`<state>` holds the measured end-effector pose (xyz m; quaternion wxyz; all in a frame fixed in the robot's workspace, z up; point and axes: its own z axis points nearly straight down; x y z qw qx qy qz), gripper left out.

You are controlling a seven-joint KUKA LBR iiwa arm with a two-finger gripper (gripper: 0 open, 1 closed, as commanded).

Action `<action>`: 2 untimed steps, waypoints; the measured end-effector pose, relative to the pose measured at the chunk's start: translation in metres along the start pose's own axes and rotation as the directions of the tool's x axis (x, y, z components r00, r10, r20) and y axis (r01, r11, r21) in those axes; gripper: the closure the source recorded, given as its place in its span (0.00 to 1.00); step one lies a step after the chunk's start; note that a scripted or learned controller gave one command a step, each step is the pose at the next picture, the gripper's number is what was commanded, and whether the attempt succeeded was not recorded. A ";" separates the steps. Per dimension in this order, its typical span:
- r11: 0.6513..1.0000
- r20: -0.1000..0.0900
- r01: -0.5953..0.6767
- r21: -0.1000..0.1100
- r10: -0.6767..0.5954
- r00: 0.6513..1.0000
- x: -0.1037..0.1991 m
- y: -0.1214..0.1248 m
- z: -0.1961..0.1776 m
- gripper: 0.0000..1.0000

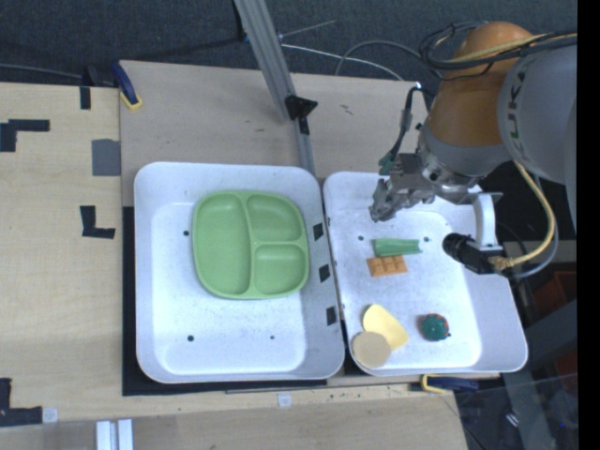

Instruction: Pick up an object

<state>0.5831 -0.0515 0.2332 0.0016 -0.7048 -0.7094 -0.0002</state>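
My gripper [383,208] hangs over the far part of the right bin [487,340], fingers pointing down and to the left. Just below it lies a green pod-shaped toy [396,246], with an orange waffle-like piece [386,266] beside it. Nearer the front of that bin rest a pale yellow piece [386,324], a tan round disc [371,349] and a small dark green ball with a red spot [433,326]. Nothing shows between the fingers.
The left bin [169,345] holds a green divided plate [250,243]. A metal pole [272,54] slants down to the bins' far edge. Cables run behind the arm, and a black hose fitting [469,251] sticks out at the right bin's right side.
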 end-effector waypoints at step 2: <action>1.000 0.001 0.000 0.003 0.000 1.000 0.100 -0.058 0.002 1.00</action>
